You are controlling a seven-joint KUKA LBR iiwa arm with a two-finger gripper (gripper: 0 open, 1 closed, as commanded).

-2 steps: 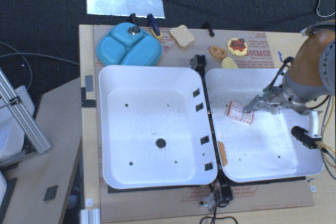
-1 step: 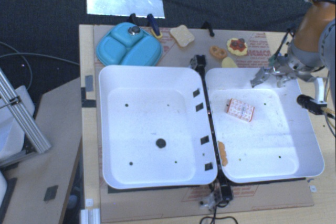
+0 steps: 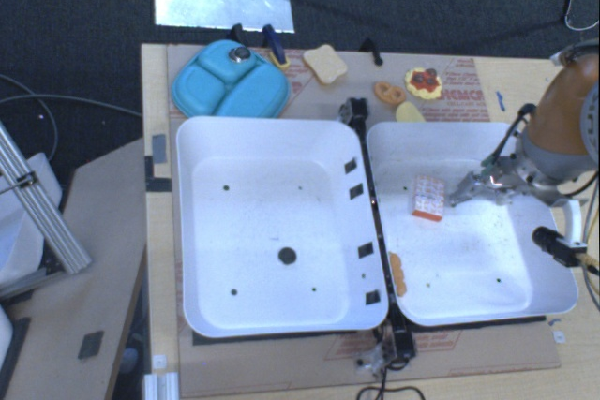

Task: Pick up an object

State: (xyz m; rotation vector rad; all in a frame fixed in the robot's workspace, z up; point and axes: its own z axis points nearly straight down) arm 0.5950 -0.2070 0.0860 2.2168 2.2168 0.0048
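Note:
A small pink-and-white checked box with an orange lower edge lies flat in the right bin, left of its middle. My gripper hangs low over that bin just to the right of the box, pointing towards it with a small gap between them. Nothing shows in its grasp. The grey arm with its orange band comes in from the right edge. An orange-brown toy piece rests against the right bin's left wall. In the left bin a small dark round object sits near the middle.
Behind the bins on the cardboard lie a blue divided plate, a toast slice, a pretzel, a small tart and a yellow piece. A black divider runs between the bins.

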